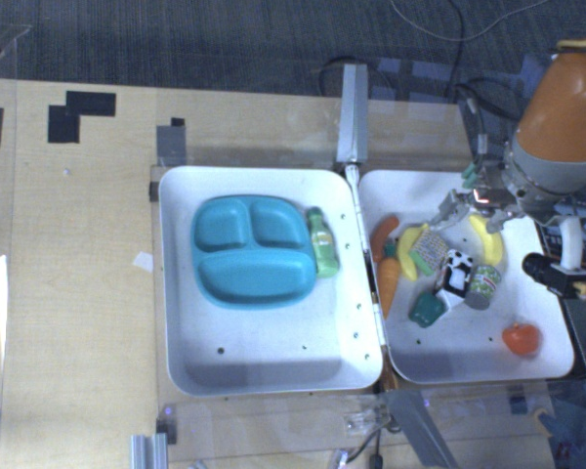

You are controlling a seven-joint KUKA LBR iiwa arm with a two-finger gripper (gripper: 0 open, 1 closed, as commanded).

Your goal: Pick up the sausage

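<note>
bins sat side by side on the bench as we looked down from above: the left bin (181,360) held a blue divided plate (252,250) with a green bottle (321,243) lying against its right edge, and the right bin (557,360) held a jumble of toy food. we found the sausage (384,233), reddish-brown, at the right bin's upper left, close to the dividing wall, with a carrot (388,283) just below it. near them lay a corn cob (425,250), a banana (487,239), a black-and-white toy (456,273), a grey can (482,285), a teal piece (428,309) and, well apart at lower right, a tomato (522,339). the arm (562,115) reached in from the right, and the gripper (481,201) hung over the bin's upper middle, above the banana and right of the sausage; we could not tell how it was set, and we saw nothing held in it.
</note>
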